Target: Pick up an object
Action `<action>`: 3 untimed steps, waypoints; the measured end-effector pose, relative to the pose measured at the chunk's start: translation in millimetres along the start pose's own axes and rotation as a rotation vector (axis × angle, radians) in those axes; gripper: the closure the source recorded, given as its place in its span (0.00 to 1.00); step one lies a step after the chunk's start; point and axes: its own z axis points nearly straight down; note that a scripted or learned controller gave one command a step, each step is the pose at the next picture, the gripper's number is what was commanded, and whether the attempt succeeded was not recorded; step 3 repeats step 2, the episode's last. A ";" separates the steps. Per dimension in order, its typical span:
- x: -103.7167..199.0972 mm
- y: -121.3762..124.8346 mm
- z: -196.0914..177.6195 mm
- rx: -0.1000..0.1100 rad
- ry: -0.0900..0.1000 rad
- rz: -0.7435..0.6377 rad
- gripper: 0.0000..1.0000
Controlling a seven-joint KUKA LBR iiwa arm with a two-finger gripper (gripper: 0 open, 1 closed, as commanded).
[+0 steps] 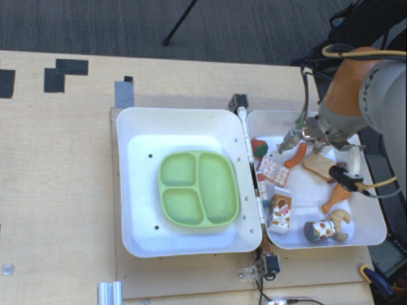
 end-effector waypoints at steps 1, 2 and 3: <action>0.2 1.0 -10.6 -0.002 0.000 -0.002 1.00; 73.0 33.8 -108.1 0.006 0.003 -0.001 1.00; 73.0 33.8 -108.1 0.006 0.003 -0.001 1.00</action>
